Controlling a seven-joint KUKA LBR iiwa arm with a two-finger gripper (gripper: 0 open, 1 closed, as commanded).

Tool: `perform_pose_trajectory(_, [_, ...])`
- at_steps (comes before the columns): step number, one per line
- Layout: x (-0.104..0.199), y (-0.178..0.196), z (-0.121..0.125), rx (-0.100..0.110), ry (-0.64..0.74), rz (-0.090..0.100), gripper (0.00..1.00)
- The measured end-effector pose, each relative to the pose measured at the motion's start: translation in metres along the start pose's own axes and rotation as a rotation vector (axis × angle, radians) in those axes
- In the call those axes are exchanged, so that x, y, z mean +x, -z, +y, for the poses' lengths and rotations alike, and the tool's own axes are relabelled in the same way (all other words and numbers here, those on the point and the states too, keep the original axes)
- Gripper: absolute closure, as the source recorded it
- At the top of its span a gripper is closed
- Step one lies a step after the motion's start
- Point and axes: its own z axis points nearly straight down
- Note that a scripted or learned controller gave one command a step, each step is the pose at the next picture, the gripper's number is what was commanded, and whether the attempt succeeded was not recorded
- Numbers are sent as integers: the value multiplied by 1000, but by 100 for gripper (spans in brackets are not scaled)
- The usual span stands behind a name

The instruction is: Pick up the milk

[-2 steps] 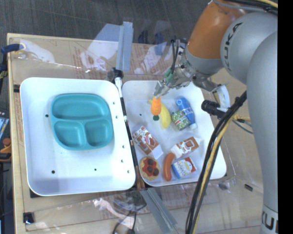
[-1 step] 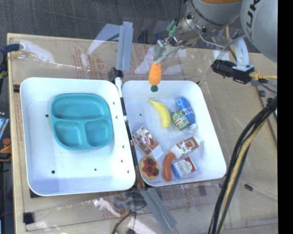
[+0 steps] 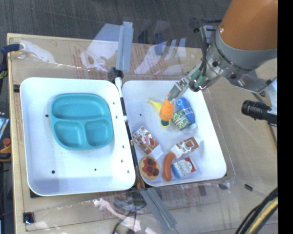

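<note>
**Hand above the right bin, milk lying apart from it**

The hand (image 3: 177, 92) hangs over the upper middle of the right bin (image 3: 212, 135), just above the carrot (image 3: 166, 111) and banana (image 3: 156, 104); its state cannot be told. The milk (image 3: 184, 167), a small blue-and-white carton, lies near the bin's lower edge, well below the hand, beside a sausage (image 3: 169, 165). A brown carton (image 3: 185, 146) lies between them. The left bin (image 3: 36, 150) holds a teal tray (image 3: 81, 119).
</note>
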Motion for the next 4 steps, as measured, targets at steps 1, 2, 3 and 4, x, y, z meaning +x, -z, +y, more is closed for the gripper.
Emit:
perform_pose_trajectory(1, [0, 10, 1, 2, 4, 1, 100])
perform_pose_trajectory(2, [0, -99, 67, 3, 47, 1, 100])
perform_pose_trajectory(3, [16, -48, 76, -3, 604, -3, 100])
perform_pose_trajectory(4, [-76, -43, 21, -2, 735, -4, 100])
